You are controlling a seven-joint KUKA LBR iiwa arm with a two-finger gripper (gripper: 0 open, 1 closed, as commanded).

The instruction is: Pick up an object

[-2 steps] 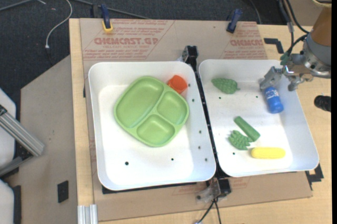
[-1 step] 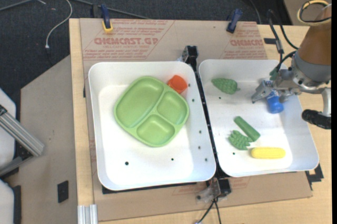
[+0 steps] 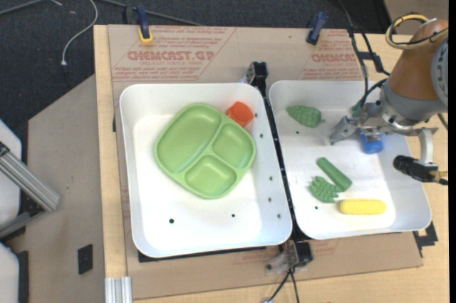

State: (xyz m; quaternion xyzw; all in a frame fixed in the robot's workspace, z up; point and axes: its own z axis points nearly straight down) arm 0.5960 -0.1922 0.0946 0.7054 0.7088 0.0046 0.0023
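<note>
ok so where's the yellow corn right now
The yellow corn lies near the front edge of the right bin, just right of the green brush.

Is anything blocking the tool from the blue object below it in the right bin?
Nothing visible does. The tool sits directly over the blue object; the green toys and yellow corn lie apart from it on the right bin floor.

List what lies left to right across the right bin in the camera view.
Green bumpy piece → green brush-like toy → yellow corn → blue object under the gripper.
</note>
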